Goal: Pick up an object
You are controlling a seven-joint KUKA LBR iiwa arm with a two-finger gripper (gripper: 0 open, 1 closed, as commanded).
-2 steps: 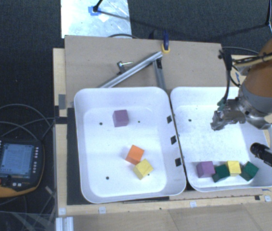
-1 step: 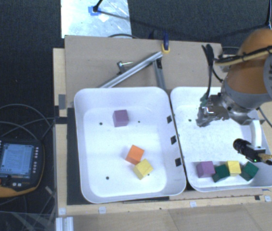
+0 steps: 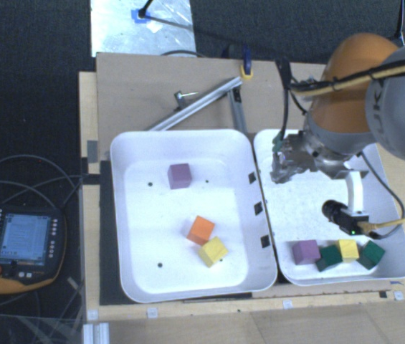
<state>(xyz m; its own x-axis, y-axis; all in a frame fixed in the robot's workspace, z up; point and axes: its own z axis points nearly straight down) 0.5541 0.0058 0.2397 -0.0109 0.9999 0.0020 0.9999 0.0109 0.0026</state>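
No block is seen held: the purple block [image 3: 305, 251] lies at the right bin's [image 3: 396, 264] near edge, well apart from the gripper [image 3: 282, 165], whose state cannot be told, so approach and descent are judged still needed

From my remote seat I see the tan surface [image 3: 123, 84] carrying two white bins side by side: the left bin [image 3: 127, 213] toward its left edge, the right bin [image 3: 396, 264] toward its right edge, their inner rims touching. A metal rod [image 3: 195, 104] lies aslant near the far edge (a blue-and-yellow clamp [image 3: 246, 64] sits at its end).
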